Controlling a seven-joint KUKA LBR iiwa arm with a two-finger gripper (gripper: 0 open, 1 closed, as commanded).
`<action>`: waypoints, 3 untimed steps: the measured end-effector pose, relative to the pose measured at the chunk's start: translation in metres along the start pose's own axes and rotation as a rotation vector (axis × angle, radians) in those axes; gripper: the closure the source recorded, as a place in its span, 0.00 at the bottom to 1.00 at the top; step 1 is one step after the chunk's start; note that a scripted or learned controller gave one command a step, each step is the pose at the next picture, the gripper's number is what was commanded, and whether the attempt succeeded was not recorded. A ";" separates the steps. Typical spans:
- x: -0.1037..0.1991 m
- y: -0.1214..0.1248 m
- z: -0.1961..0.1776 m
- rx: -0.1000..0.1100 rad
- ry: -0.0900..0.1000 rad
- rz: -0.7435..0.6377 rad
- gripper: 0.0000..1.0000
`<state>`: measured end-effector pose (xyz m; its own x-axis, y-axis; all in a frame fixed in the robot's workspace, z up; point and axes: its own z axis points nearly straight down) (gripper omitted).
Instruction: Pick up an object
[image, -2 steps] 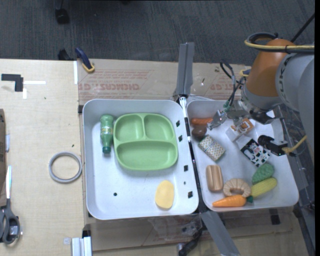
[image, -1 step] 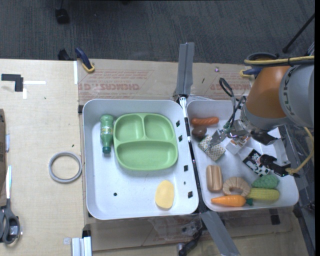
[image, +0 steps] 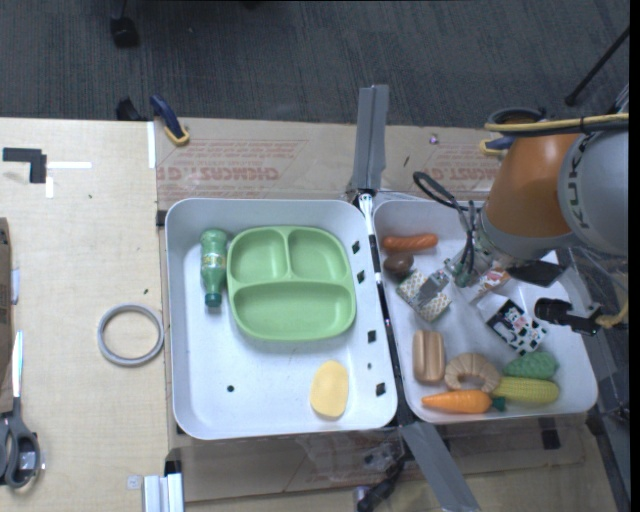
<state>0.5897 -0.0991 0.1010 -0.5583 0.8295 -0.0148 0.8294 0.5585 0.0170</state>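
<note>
A grey-and-white speckled packet (image: 425, 292) is seen lying tilted in the far left part of the right white bin (image: 574, 352), and it is the item found closest to the gripper (image: 467, 270). The gripper is lowered just to the right of the packet, under the arm's orange band (image: 525, 185); contact between the two cannot be made out, and whether the gripper is wide or narrow cannot be told, since its tip is blurred among cables.

Just beyond the packet a small brown rounded piece (image: 399, 265) is placed, and farther still an orange-red toy sausage (image: 410, 241) is laid. To the right of the gripper a black-and-white patterned block (image: 514, 326) is found. Along the near side a tan bun (image: 428, 356), a brown croissant (image: 472, 371), an orange carrot (image: 458, 402), a yellow corn cob (image: 528, 391) and a green vegetable piece (image: 534, 364) are grouped.

In the left white bin (image: 190, 400) a green divided plastic tray (image: 292, 282) is set, with a green bottle (image: 213, 265) beside its left edge and a pale yellow oval piece (image: 330, 389) nearer. On the bench to the left a grey ring (image: 131, 333) is laid.
</note>
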 end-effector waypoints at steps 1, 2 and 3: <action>-0.053 0.022 -0.012 0.014 0.012 -0.079 0.00; -0.018 0.023 0.005 0.013 0.008 0.230 0.00; 0.012 0.006 -0.091 0.019 0.011 0.250 0.00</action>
<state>0.5854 -0.0857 0.1918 -0.3354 0.9421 -0.0014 0.9421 0.3354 0.0000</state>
